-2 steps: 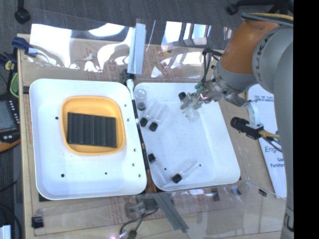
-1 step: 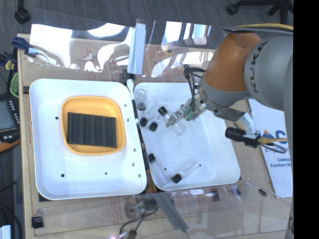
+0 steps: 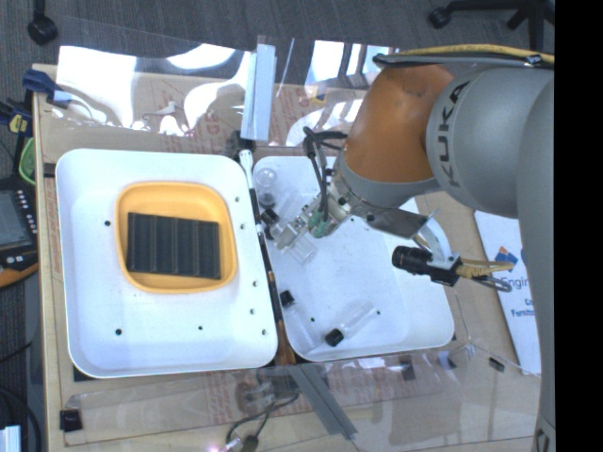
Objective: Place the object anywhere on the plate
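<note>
A yellow plate (image 3: pixel 174 201) with a black ridged insert (image 3: pixel 174 245) lies in the left bin (image 3: pixel 94 318). My gripper (image 3: pixel 303 229) hangs low over the upper left part of the right bin (image 3: pixel 415 323), close to the divide between the bins. Right by the gripper tip is a pale, see-through shape (image 3: pixel 290 241); I cannot tell whether it is a loose thing or part of the gripper. A small black block (image 3: pixel 333 336) and a clear tube (image 3: pixel 359 317) lie near the right bin's front edge.
A clear bulb-like piece (image 3: pixel 267 192) rests in the right bin's back left corner. A tiny black bit (image 3: pixel 285 298) sits by its left wall. The big grey and orange arm covers the bin's back right. Papers lie right of the bins.
</note>
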